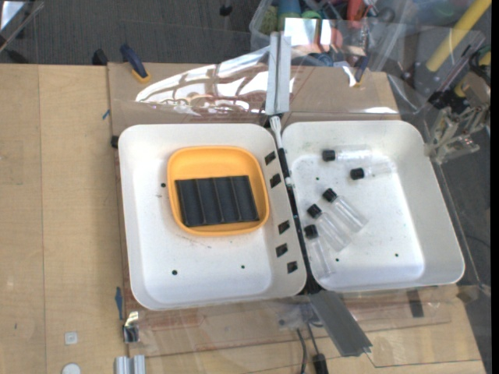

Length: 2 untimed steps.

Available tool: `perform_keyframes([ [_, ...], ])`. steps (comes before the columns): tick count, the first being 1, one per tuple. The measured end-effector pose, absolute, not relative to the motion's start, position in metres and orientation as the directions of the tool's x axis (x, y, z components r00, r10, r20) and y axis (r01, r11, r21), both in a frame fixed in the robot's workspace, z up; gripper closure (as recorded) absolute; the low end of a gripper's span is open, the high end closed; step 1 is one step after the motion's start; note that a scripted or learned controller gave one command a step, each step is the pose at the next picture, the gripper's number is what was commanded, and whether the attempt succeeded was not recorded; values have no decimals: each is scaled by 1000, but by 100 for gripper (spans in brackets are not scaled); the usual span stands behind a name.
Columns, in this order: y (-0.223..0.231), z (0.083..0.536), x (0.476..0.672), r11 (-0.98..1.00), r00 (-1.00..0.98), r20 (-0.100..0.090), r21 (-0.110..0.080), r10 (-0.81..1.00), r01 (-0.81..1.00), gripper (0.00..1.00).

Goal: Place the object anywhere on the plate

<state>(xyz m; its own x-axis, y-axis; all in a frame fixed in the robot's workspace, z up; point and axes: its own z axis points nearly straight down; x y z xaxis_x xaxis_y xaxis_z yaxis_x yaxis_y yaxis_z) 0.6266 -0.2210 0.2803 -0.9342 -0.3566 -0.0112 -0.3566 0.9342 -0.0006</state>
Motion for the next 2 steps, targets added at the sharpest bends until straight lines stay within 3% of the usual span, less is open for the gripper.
perform_keyframes([
  [1, -222, 289, 668, 817, -817, -9, -4, -576, -576, 100],
  [2, -222, 289, 668, 817, -817, -9, -3, -576, -576, 0],
])
